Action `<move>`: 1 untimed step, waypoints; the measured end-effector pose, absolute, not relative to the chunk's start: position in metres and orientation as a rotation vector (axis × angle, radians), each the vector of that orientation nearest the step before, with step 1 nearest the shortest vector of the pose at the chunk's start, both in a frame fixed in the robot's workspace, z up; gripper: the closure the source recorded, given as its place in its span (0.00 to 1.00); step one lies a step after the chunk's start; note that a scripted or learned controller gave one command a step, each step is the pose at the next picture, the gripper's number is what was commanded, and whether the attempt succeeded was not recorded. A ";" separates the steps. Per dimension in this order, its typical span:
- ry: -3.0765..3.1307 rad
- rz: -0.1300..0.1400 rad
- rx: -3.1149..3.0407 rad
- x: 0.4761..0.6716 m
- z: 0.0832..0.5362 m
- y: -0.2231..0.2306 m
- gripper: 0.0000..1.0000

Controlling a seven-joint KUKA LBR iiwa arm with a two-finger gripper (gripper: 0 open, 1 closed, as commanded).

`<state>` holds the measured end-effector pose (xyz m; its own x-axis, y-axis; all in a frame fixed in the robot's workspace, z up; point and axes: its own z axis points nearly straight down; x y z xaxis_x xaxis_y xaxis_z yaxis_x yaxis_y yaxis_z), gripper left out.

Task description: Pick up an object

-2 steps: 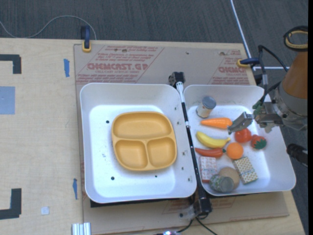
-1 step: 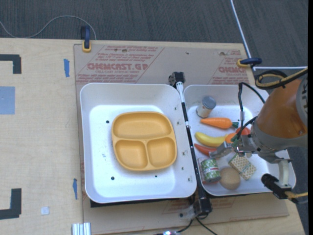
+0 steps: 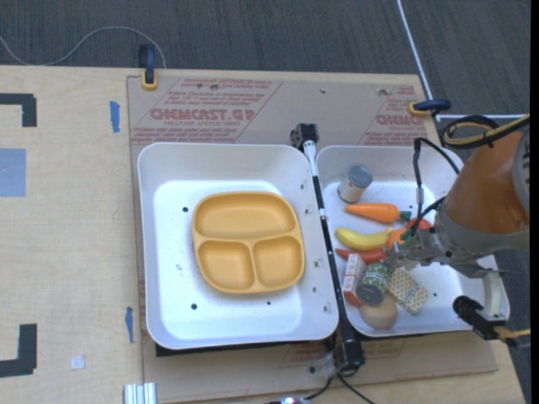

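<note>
We see the grey arm with its orange band reaching in from the right over the right-hand shallow white bin. Its two-finger gripper sits low among the toy foods, at the right end of the yellow plastic banana and just below the orange plastic carrot. The claw is too small and cluttered for us to tell how far it is open, or whether it has hold of anything.

The things to pick all crowd the left and lower half of that bin: a small can with a grey lid near the top, a dark green-labelled jar beneath the banana, a red and white packet against the left wall, a tan rounded potato-like piece at the front rim, and a beige perforated cracker beside it. The bin's top-right corner offers bare floor.

The left-hand shallow white bin holds a yellow three-compartment plastic tray, with bare white floor all round it. Both bins rest on a brown printed cardboard sheet over a pale wooden bench, with grey carpet beyond.
</note>
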<state>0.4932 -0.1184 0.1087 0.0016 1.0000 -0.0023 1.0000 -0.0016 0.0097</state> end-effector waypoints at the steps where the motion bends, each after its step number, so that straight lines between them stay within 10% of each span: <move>1: 2.223 0.003 2.219 0.480 0.185 -0.039 1.00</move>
